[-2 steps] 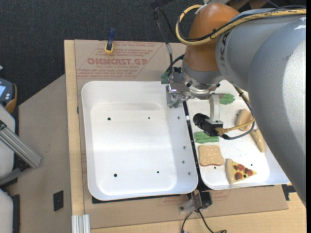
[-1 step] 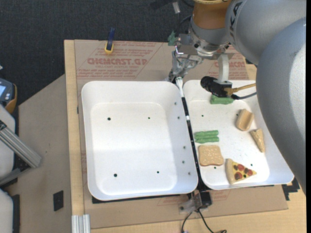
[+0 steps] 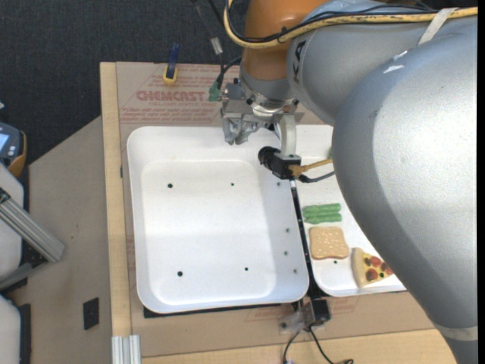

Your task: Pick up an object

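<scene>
My gripper (image 3: pixel 236 133) hangs over the far edge of the left bin (image 3: pixel 151 226), near its back rim. Its metal fingers stand close together and I see nothing between them. In the right bin (image 3: pixel 333 283) lie a green bean pod piece (image 3: pixel 322 214), a tan toast slice (image 3: pixel 328 243) and a pizza slice (image 3: pixel 371 268) with red spots. All of these lie well to the right of and nearer than the gripper. The big grey arm covers most of the right bin.
The bins rest on a brown cardboard sheet (image 3: pixel 151 97) with red lettering. A blue and yellow clamp (image 3: pixel 172 64) sits at its far edge. A grey rail (image 3: pixel 30 230) lies at the left, off the bench.
</scene>
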### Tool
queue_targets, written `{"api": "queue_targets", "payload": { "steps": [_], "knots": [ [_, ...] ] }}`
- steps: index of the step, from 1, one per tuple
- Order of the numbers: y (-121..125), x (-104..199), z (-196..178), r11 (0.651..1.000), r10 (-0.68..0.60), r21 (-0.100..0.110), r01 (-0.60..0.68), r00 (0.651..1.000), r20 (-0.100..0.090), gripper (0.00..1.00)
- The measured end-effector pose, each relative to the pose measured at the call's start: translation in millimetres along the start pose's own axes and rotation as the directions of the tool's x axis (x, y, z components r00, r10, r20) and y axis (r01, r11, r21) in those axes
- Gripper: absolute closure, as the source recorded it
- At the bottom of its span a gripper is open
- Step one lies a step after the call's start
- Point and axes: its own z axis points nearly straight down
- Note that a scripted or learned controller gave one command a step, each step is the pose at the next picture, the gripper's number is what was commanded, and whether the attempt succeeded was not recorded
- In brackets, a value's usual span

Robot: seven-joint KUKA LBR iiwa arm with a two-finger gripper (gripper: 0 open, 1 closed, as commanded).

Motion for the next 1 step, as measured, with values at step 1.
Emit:
{"api": "queue_targets", "payload": {
  "steps": [1],
  "knots": [
    [2.2,-4.1,-15.8,1.0,0.004,-0.009,-0.004,1.0,0.002,1.0]
  ]
}}
